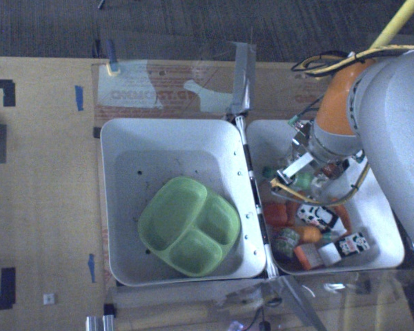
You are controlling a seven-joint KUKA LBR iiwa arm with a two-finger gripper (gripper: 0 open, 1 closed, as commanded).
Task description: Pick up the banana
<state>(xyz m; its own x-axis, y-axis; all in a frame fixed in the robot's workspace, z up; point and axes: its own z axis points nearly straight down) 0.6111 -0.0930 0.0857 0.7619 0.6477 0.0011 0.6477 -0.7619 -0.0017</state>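
Observation:
My gripper [298, 179] is low inside the right bin [386, 250], over its upper middle and just above a heap of small toys. The grey wrist with its orange band [334, 109] comes in from the upper right and hides the bin floor beneath it. Right under the gripper lie a green item [303, 181] and a red piece [276, 214]. I cannot pick out a banana among the toys.
The heap in the right bin includes a cow-patterned item [316, 216], an orange piece [310, 234], a mottled green ball [286, 241], a red-orange block [307, 256] and a second cow-patterned block [354, 243]. A green divided plate [188, 226] lies in the left bin [124, 150].

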